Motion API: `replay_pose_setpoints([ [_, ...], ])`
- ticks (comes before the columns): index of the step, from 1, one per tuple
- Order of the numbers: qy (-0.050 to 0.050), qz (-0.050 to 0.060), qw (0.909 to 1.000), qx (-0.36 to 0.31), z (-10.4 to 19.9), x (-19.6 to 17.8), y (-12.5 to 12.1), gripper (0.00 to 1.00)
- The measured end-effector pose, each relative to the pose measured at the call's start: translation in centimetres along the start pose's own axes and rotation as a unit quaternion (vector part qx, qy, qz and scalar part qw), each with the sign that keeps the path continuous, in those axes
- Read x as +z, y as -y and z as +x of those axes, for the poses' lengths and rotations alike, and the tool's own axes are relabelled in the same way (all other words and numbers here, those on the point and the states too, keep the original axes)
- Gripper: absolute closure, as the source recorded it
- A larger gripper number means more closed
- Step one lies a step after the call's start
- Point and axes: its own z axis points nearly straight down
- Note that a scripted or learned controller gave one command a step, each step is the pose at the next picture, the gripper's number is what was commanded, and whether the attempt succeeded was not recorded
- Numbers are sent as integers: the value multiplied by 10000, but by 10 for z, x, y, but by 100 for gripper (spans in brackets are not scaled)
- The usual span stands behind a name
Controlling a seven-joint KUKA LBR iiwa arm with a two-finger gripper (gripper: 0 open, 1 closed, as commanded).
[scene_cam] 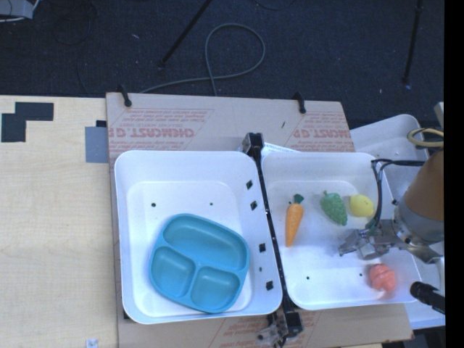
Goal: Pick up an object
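Note:
The right bin [319, 296] holds several toy foods. An orange carrot [293, 222] with a green top lies left of centre. A green leafy piece [334, 208] and a yellow lemon [361, 206] sit side by side near the back. A pink piece [381, 277] rests at the front right corner. My gripper [357, 246] reaches in from the right, low over the bin floor, between the lemon and the pink piece. Its fingers point left and stand apart, with nothing between them.
The left bin [138, 194] holds a blue divided tray [199, 262]. A black divider [265, 230] runs between the two bins. The arm's orange band [433, 187] hangs over the right bin's right wall. Cardboard [217, 125] lies behind the bins.

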Motion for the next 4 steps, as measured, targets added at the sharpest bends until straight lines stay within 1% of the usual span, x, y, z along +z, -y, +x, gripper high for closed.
replay_pose_setpoints([
  [1, -8, -1, 10000, 14, -1, -12, 0, 100],
  [2, -2, 5, 10000, -8, -7, -74, -2, 100],
  [4, -4, 9, 10000, -13, -6, -156, -6, 100],
])
